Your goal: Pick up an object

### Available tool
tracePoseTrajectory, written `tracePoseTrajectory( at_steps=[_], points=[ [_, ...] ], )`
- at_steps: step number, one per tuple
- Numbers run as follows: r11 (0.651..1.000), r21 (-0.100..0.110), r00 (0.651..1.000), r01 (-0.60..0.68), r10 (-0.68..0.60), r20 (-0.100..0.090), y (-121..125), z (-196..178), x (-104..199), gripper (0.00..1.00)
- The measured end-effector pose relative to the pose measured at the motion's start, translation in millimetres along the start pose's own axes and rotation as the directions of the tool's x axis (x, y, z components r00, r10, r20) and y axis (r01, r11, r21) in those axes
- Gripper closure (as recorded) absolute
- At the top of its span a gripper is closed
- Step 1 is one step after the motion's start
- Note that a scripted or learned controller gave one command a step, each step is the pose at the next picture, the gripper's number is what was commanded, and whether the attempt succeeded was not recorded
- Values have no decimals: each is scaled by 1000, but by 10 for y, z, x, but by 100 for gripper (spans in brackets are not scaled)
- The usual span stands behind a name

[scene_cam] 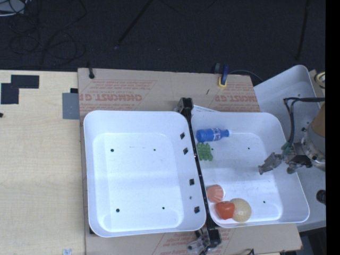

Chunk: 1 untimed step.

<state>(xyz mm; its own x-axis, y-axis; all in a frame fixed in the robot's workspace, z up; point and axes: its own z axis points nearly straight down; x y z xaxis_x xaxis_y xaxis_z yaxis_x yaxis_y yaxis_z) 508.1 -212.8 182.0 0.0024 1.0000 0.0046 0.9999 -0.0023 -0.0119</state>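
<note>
1. Two shallow white bins are seen side by side on the surface (42,158); the right bin (265,129) is taken as the landmark.
2. The left bin (138,174) sits directly against the right bin's left wall, with a black divider (194,163) between them.
3. A blue bottle (212,135) is lying on its side in the right bin's upper-left area, cap pointed away from the divider.
4. A small green object (204,152) is located just below the bottle, close to the right bin's left wall.
5. A pale orange round object (214,193) is placed at the right bin's lower-left, near the divider.
6. A red round object (224,210) is touching or just beside a pale yellow round object (240,209); both are set against the right bin's bottom wall.
7. The end effector (279,163) is positioned over the right bin's right side, well apart from all the objects listed.
8. Two fingers are seen spread apart, with nothing gripped between them.
9. The arm (319,137) is entering across the right bin's right rim; cables are seen looped above it.
10. Brown cardboard (138,92) is laid under both bins, extending beyond the right bin's top wall.
</note>
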Motion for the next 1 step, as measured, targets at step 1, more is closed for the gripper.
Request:
tracePoseTrajectory(
  at_steps=[1],
  points=[
    [1000,-9,1000,0,1,3,35,-44,-12,0]
  ],
)
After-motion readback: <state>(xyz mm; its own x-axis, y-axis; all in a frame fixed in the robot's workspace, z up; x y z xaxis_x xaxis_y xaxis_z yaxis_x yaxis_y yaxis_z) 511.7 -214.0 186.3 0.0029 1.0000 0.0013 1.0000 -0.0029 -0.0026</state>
